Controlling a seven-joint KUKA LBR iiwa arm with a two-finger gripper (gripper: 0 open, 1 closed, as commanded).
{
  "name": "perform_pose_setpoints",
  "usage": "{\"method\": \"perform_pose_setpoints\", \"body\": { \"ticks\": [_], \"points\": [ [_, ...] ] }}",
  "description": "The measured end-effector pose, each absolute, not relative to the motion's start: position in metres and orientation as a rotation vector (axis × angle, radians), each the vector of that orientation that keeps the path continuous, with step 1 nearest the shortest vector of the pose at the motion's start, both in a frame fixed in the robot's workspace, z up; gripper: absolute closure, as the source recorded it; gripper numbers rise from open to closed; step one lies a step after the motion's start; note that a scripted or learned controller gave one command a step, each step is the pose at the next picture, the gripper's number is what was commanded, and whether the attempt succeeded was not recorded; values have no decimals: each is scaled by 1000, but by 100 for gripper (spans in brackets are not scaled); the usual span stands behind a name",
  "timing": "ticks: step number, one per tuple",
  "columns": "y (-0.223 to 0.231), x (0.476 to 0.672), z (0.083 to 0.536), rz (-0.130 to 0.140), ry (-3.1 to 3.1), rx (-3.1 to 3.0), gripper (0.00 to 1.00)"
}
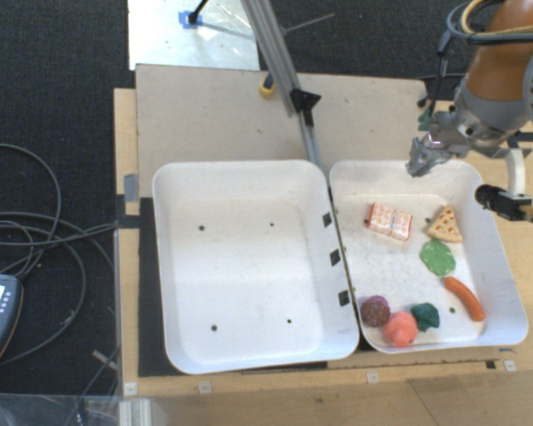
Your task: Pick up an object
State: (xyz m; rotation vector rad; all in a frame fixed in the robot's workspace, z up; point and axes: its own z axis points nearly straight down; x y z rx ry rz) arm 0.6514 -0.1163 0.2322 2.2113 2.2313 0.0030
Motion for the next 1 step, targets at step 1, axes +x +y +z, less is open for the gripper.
{"method": "perform_pose_setpoints", "body": {
  "ticks": [1],
  "points": [
    [-70, 635, 242, 3, 2233, 2211, 100]
  ]
}}
